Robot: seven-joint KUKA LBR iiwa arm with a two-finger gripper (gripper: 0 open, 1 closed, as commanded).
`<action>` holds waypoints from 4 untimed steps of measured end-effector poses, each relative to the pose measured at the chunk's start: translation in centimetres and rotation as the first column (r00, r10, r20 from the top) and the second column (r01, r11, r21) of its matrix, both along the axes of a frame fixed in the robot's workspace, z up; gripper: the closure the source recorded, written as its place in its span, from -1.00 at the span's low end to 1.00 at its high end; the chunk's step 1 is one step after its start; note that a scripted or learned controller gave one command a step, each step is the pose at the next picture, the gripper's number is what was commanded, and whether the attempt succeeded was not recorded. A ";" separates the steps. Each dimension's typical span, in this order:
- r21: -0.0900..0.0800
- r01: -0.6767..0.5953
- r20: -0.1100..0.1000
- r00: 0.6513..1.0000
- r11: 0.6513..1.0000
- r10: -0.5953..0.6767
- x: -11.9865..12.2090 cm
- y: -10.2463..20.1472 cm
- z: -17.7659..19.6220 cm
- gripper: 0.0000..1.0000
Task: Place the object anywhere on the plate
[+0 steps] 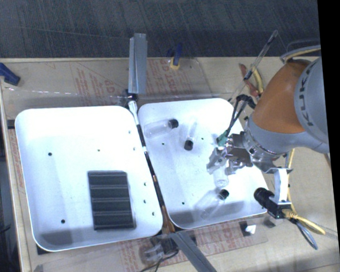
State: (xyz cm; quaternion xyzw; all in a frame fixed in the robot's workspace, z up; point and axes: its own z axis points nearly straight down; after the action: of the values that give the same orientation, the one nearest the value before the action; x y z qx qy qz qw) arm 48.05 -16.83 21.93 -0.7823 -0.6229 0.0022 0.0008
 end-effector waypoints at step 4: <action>-0.004 0.787 -0.002 0.617 0.617 -0.787 2.4 30.4 -6.3 1.00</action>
State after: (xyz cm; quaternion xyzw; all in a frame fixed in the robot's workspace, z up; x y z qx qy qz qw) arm 50.41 13.53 15.65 -0.9759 -0.2180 0.0039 0.0017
